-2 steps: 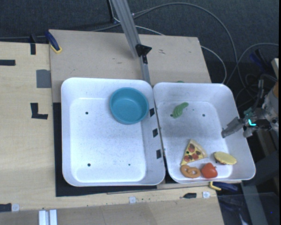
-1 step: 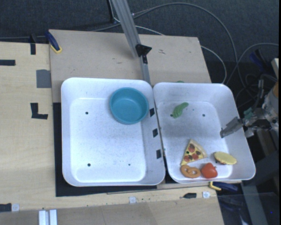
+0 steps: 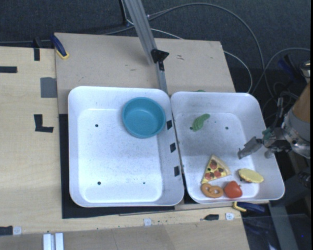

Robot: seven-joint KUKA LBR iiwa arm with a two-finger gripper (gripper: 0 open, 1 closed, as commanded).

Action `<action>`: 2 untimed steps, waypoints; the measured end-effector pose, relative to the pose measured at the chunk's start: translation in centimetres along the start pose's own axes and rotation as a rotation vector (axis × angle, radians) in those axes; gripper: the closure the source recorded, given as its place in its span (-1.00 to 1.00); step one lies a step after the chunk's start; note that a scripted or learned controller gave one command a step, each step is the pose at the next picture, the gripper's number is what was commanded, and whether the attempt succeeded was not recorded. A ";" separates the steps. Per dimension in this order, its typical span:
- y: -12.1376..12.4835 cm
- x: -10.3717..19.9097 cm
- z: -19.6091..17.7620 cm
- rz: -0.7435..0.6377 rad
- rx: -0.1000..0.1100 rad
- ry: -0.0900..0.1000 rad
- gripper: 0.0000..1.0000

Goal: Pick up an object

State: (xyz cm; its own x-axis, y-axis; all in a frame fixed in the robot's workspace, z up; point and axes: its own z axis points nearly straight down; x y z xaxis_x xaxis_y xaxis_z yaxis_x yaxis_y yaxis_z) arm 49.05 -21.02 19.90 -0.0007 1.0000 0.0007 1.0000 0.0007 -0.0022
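A: What do we have on the table (image 3: 120,51)?

B: We see two white bins side by side. The left bin (image 3: 88,155) holds a blue bowl (image 3: 143,117), upright, near its upper right corner. The right bin (image 3: 235,102) holds the small things.

A: Which ones can we name?

B: We make out a green leaf-shaped piece (image 3: 200,122) in the upper middle of that bin, well apart from the rest. Lower down, a pizza slice (image 3: 215,169) lies flat. Just below it sit an orange ring-like slice (image 3: 212,190) and a red tomato (image 3: 233,189), the two nearly touching. To the right of them, near the bin's right wall, lies a yellow, bun-like piece (image 3: 250,176).

A: And the tool?

B: We see the tool (image 3: 246,151) coming in from the right, over the right side of the right bin, above the yellow piece and to the right of the pizza slice. One dark finger (image 3: 249,148) points left and slightly down. We cannot tell whether the fingers are spread or pressed together, and we see nothing between them.

A: Anything else?

B: A grey metal bar (image 3: 138,20) slants down from the top toward the gap between the bins.
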 end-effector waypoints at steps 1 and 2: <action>0.0 1.1 5.3 0.000 0.001 0.001 -1.00; 0.1 1.1 10.3 0.000 -0.004 -0.001 -1.00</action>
State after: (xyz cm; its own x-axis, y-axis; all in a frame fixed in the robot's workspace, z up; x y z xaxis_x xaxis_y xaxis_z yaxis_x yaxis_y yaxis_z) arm 49.12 -19.93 9.61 -0.0004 1.0000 -0.0002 1.0000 0.0004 0.0016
